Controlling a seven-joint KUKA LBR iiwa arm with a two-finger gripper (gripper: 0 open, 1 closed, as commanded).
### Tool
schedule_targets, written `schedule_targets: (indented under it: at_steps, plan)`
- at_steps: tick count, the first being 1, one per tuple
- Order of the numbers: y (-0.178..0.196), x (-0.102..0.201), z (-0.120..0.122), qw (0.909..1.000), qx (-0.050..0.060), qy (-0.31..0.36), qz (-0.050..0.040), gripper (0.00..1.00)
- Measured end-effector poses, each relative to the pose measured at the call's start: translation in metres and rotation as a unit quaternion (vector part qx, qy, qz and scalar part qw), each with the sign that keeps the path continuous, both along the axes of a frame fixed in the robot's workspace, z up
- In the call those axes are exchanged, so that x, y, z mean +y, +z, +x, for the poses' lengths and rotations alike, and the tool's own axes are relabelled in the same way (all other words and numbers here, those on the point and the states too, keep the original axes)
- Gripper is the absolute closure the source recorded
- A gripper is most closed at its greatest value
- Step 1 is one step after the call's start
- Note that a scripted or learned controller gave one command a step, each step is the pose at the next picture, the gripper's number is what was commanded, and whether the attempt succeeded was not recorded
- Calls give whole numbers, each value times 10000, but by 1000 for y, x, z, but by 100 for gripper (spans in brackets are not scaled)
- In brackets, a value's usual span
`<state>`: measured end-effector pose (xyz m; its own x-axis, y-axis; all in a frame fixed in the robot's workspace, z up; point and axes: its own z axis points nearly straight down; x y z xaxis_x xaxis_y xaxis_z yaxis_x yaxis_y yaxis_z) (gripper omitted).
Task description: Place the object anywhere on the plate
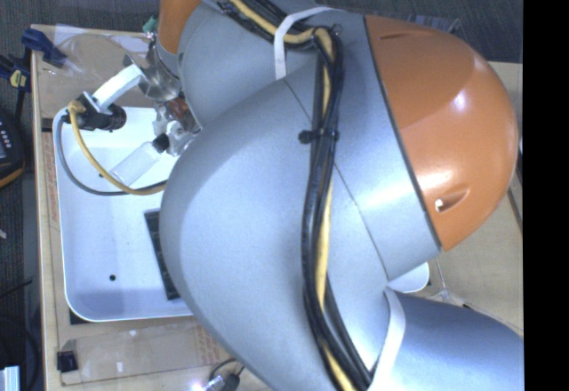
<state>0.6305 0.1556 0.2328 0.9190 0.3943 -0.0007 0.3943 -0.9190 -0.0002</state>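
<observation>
In the left white bin [89, 291], neither the object nor the plate can be made out; the arm [338, 203] covers most of the bench. The wrist end sits near the bin's upper edge, likely reaching in over the floor. The gripper [164, 136] is too hidden to judge. A yellow cable [84, 167] loops slack across the bin, presumably for wrist travel.

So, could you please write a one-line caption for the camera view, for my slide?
The grey and orange arm reaches over a white bin, covering much of it.
</observation>
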Motion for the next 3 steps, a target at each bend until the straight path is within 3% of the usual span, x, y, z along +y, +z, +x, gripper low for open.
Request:
schedule_targets:
  at_steps: [1,2,3]
  plan:
    - [121,-2,-36,9600,11,2800,15,100]
    - [7,-59,-73,9308,40,3656,15,100]
    - [-139,-35,-119,9700,-11,2431,16,100]
